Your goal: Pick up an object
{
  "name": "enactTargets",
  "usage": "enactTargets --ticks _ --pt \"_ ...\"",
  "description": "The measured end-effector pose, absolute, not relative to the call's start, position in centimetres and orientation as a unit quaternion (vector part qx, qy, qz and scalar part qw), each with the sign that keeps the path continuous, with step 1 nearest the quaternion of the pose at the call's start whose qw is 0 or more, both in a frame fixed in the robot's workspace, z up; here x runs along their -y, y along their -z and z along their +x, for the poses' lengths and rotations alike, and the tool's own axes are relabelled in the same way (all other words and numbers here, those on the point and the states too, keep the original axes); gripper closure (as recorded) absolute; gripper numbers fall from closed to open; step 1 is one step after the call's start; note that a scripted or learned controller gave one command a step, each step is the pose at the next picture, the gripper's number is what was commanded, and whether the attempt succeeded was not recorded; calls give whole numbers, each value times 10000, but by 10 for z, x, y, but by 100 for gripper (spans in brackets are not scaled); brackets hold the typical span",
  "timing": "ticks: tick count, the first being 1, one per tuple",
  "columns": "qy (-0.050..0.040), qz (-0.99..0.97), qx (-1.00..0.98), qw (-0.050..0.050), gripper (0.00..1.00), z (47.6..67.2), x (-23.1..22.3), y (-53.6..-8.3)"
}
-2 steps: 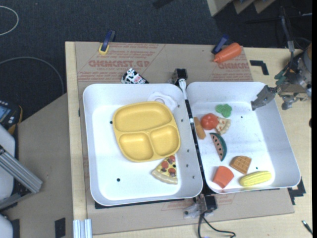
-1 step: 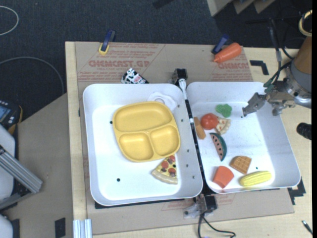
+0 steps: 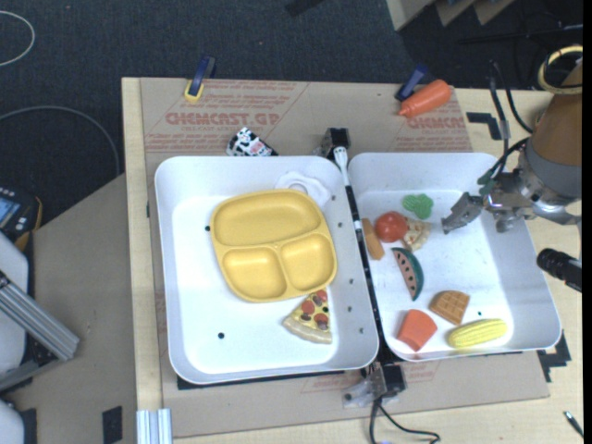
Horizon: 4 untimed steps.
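The right bin holds several toy foods: a green piece, a red tomato, a watermelon slice, a brown waffle, a red-orange block and a yellow corn cob. My gripper hangs over the right bin's upper right part, to the right of the green piece. Its fingers are spread open with nothing between them. One fingertip points down and left toward the tomato.
The left bin carries a yellow divided plate, a pizza slice and a small white thing behind the plate. Outside the bins lie an orange carrot-like thing and a black-and-white toy.
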<state>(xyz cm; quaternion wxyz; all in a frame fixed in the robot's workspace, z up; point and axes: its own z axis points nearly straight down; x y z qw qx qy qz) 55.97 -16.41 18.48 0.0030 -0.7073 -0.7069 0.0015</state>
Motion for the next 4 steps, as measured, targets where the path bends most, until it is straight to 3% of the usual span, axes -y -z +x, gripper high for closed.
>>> enactTargets --ticks 2,3,4 --pt "-15 -7071 7071 36 0 548 163 -81" --pt "2 -7076 7066 -1 100 549 164 -95" --pt "17 -7068 7074 -36 100 545 161 -157"
